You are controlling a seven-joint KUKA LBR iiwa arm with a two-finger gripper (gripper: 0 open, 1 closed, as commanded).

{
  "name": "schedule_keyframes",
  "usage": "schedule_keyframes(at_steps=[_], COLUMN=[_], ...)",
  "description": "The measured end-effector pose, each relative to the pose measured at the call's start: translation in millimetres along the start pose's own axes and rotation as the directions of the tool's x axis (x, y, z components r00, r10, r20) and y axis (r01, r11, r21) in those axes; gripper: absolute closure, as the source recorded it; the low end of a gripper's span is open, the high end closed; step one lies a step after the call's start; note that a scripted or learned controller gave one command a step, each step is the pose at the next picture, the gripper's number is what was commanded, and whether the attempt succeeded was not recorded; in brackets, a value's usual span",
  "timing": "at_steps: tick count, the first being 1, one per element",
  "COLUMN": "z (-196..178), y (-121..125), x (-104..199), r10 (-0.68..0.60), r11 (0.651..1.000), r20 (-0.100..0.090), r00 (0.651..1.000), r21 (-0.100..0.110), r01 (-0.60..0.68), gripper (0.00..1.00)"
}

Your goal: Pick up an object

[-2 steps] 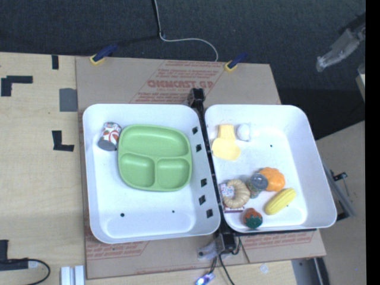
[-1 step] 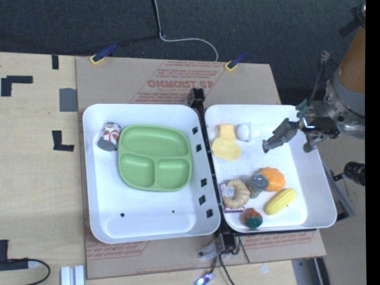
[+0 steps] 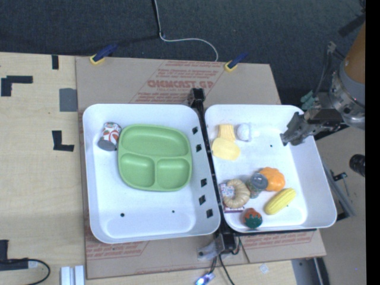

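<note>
The right bin (image 3: pixel 309 159) holds several small items: a pale yellow toy (image 3: pixel 225 143), a white ball (image 3: pixel 244 132), an orange fruit (image 3: pixel 272 179), a yellow corn-like piece (image 3: pixel 279 200), a tan ring-shaped pastry (image 3: pixel 236 192), a grey round piece (image 3: pixel 257 181) and a red and green ball (image 3: pixel 253 218). My gripper (image 3: pixel 293 135) hangs over the bin's upper right corner, above the rim and apart from all the items. Nothing shows between its dark fingers.
The left bin (image 3: pixel 101 212) carries a green divided plate (image 3: pixel 155 157) and a small red and white can (image 3: pixel 109 136) at its upper left. Black clips join the bins along the middle. Cardboard lies under both bins, and a white cable runs at the top.
</note>
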State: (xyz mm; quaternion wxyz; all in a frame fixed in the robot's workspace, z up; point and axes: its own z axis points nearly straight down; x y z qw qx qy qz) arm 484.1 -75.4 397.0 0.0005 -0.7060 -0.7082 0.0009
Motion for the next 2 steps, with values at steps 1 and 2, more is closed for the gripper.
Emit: schedule_keyframes(at_steps=[1,2], z=[27,-9], y=[2,5], x=[76,136], r10=[-0.005,-0.005], r11=[1.0,1.0], r20=[-0.002,-0.002], r00=[1.0,1.0], r21=[0.003,-0.004], r01=[0.005,0.005], gripper=[1.0,1.0])
